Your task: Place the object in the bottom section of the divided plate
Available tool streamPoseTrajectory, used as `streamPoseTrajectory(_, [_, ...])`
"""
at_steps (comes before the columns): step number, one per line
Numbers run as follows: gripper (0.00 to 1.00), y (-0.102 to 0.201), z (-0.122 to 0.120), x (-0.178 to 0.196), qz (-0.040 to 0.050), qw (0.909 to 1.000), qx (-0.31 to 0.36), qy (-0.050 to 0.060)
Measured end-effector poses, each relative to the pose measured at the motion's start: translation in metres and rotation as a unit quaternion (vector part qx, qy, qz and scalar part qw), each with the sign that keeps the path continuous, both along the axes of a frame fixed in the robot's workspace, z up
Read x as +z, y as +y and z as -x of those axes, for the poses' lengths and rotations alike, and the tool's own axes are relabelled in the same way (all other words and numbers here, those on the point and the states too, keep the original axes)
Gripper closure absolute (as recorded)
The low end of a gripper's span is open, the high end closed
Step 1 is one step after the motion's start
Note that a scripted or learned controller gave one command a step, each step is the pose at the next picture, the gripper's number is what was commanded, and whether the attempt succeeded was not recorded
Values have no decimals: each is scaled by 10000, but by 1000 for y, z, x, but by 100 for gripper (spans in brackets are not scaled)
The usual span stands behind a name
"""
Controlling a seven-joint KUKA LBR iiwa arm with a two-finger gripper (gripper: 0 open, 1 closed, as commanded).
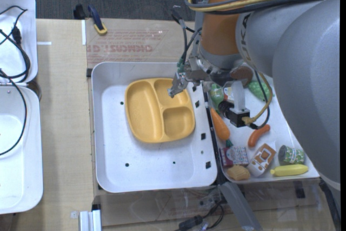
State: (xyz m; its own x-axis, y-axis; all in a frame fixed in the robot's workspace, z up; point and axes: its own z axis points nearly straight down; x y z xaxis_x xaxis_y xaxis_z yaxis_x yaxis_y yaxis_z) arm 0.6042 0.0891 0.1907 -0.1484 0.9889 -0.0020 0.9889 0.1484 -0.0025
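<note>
Camera view: tool (177,87) hovering at upper right rim of divided plate (159,110), grip state not discernible, nothing seen between fingers. Candidate objects, carrot (220,124) among them, lying right of tool. Advising securing grasp first, then releasing low over section below-left.

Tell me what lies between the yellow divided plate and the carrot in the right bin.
In the camera view, the two bins' touching white walls lie between the plate and the carrot; nothing else sits there.
</note>
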Motion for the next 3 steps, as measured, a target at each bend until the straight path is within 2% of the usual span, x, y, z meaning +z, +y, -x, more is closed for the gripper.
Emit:
streamPoseTrajectory(1, [0, 0, 0, 0, 0, 10000, 0, 0])
streamPoseTrajectory(2, [0, 6, -55, 0, 3, 9994, 335, -4])
streamPoseTrajectory(3, [0, 6, -55, 0, 2, 9994, 338, -1])
